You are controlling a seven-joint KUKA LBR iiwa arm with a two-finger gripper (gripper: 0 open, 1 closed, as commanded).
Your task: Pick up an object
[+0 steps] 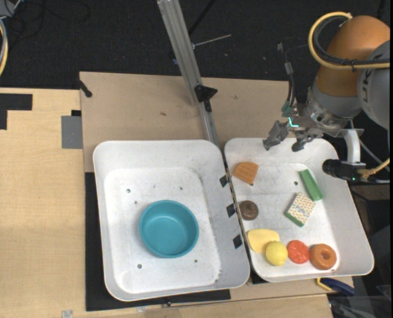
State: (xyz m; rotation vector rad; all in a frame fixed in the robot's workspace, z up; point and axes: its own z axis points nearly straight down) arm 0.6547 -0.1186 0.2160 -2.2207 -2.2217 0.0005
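Note:
The right bin (355, 260) holds several small objects: an orange wedge (246, 172), a brown chocolate doughnut (248, 210), a green block (310, 184), a patterned sponge-like packet (301, 209), a yellow banana-shaped piece (261, 238), a yellow lemon (276, 253), a red tomato (298, 252) and a glazed doughnut (323, 256). My gripper (289, 138) hangs over the bin's far rim, above and right of the orange wedge. Its two fingers are spread apart with nothing between them.
The left bin (116, 171) holds a teal bowl (169, 228). A slanted aluminium rail (186, 58) runs down to the gap between the bins. The arm's orange band (355, 42) and a black cable fitting (342, 169) overhang the right bin's far right corner.

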